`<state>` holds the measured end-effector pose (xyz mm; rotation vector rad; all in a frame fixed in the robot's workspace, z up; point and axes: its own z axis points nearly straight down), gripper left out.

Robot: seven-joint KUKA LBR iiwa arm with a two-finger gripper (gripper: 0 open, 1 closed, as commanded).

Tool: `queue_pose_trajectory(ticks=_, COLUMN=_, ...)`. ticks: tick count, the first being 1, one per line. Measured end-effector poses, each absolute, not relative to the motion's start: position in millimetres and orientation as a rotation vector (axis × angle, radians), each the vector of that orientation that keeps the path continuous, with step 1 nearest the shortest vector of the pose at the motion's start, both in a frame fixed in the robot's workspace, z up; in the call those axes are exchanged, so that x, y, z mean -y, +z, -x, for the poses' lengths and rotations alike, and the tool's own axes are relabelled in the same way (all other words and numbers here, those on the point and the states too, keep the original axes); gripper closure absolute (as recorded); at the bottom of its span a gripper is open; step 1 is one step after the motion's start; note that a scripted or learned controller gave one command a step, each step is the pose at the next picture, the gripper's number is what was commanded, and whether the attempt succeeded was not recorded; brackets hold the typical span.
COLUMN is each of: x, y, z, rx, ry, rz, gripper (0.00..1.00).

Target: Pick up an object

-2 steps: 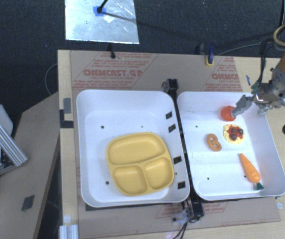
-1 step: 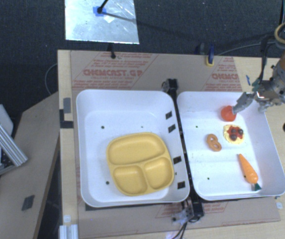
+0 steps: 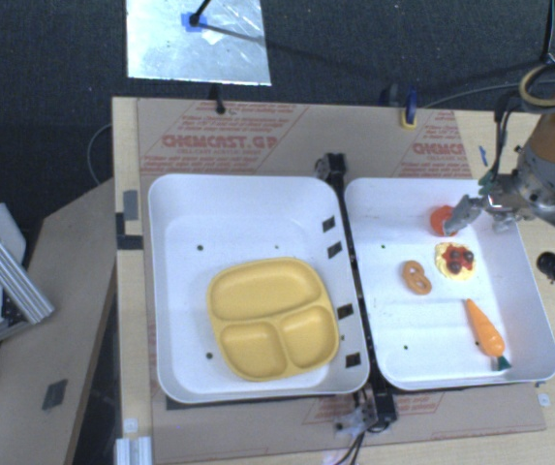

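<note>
The arm point(image 3: 551, 153) reached in from the view's right, and its pincer point(image 3: 459, 217) hung low over the far part of the right bin point(image 3: 532, 294), slanting down toward the view's left. Its tip lay against the right edge of a small red piece point(image 3: 438, 221), or just over it; the slant of the camera did not settle which. Whether the pincer was apart or together could not be told, and nothing showed clamped in it.

The other small things lay in that same bin, all nearer the camera than the pincer. A round tart point(image 3: 455, 259) with red and dark bits on top sat just below the pincer, apart from the red piece. A brown pretzel point(image 3: 416, 277) lay below and to the left of the pincer, beside the tart but not touching it. A carrot point(image 3: 486, 330) lay well below the pincer, near the bin's front right corner, its orange body angled and its green end toward the rim.

Well to the left of the pincer, past the seam where the two bins met, the left bin point(image 3: 175, 260) held a yellow tray point(image 3: 273, 316) with three compartments, lying flat toward the front. Far up and to the left of the pincer, beyond the bench point(image 3: 258, 129), a foil sheet point(image 3: 197, 27) lay on the dark floor.
</note>
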<state>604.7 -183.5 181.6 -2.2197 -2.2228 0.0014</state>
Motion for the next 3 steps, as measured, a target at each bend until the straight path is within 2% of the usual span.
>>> queue_pose_trajectory(ticks=2, x=184, y=87, z=-599.6, rx=2.222, ry=0.002, rz=2.219, gripper=0.00)
queue_pose_trajectory(ticks=3, x=184, y=103, z=-603.0, rx=2.230, ry=-0.007, rz=2.225, gripper=1.00)
